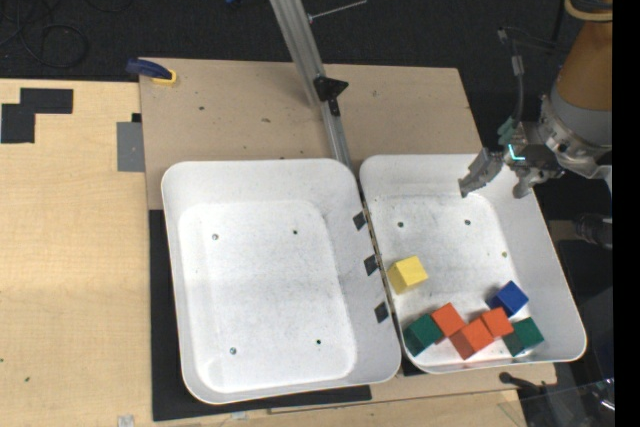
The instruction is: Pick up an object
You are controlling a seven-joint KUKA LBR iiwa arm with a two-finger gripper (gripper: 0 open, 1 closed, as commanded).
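Note:
The right bin (440, 205) holds several small blocks. A yellow cube (408, 273) lies near its left wall. Along its front edge sit a green block (422, 331), an orange block (448, 318), a larger orange block (478, 332), a blue cube (510, 298) and a dark green block (524, 337). My gripper (497, 175) hangs over the far right corner of this bin, well behind the blocks. Its two fingers stand apart, open, with nothing between them.
The left bin (265, 275) lies beside the right one, with black clips along the shared wall. A slanted aluminium bar (298, 35) rises behind the bins. A blue and yellow tool (152, 70) rests at the bench's far left.

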